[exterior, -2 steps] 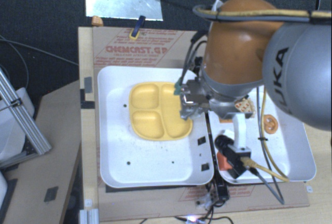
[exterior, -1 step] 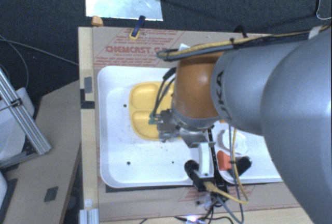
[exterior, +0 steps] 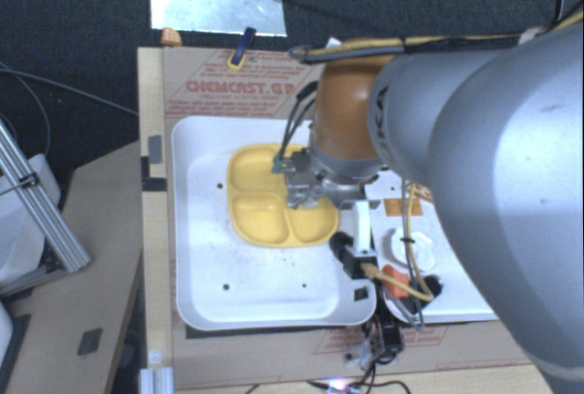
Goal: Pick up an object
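In the left white bin the gripper, grip state indiscernible, is best centred over the yellow plate rim.

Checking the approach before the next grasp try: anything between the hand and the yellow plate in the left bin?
Nothing visible does. The yellow divided plate lies alone in the left bin, and the arm's wrist hangs over the plate's right edge. The wrist hides the hand itself, so the last gap cannot be checked.
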You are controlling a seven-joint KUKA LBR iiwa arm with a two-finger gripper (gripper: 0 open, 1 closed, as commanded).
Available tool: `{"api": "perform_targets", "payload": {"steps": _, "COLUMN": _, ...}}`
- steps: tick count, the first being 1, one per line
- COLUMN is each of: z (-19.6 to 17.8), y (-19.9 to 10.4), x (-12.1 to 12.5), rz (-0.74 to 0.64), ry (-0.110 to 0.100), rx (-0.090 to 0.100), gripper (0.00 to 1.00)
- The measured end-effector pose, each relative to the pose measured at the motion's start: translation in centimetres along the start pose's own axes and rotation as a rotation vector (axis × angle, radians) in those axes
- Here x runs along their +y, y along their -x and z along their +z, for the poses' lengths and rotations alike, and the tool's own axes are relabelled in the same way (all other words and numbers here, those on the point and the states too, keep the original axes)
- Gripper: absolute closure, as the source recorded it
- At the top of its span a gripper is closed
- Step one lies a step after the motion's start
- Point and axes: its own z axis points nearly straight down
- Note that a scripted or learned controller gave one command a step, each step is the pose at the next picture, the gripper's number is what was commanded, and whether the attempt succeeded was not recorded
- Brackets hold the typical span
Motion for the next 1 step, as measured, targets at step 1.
{"api": "perform_targets", "payload": {"steps": 1, "z": -2.56, "y": 6.13, "x": -0.12, "rz": 0.003, "ry": 0.0, "rx": -0.001, "gripper": 1.0}}
